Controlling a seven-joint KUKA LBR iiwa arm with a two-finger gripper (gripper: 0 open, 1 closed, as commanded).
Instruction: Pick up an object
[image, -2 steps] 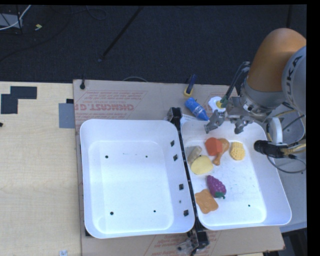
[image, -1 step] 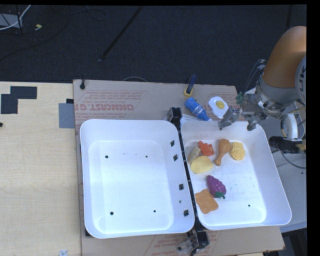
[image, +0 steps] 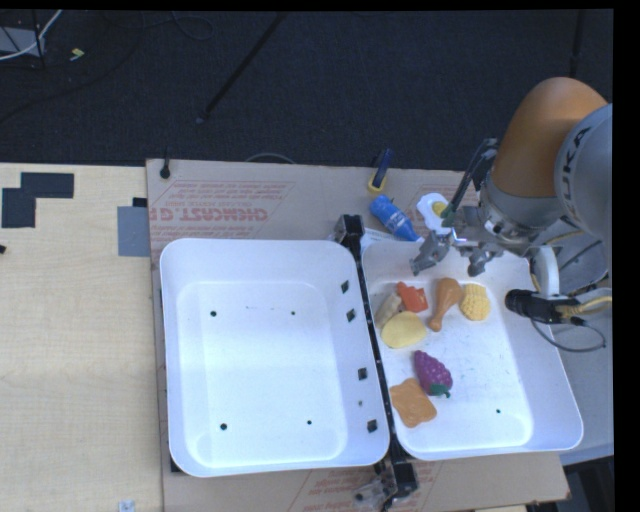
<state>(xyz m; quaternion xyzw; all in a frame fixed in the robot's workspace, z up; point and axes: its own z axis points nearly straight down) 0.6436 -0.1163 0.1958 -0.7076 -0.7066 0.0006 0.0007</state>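
**Risk of a missed or double grasp in the crowded right bin**

Nearest the camera, an orange slice (image: 412, 403) and purple grapes (image: 433, 371) are seen in the right bin (image: 545, 420). Farther, at 12 o'clock from these, a yellow piece (image: 403, 330), drumstick (image: 445, 300) and corn (image: 474, 302) are packed touching. The gripper (image: 455, 258) is held released above them at 12 o'clock; a neighbour may be nudged or pinched.

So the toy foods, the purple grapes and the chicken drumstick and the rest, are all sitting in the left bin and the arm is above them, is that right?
Not quite. The camera view shows the purple grapes, chicken drumstick and the other toy foods in the right bin, not the left bin. The rest holds: the gripper is above them, at the right bin's far edge.
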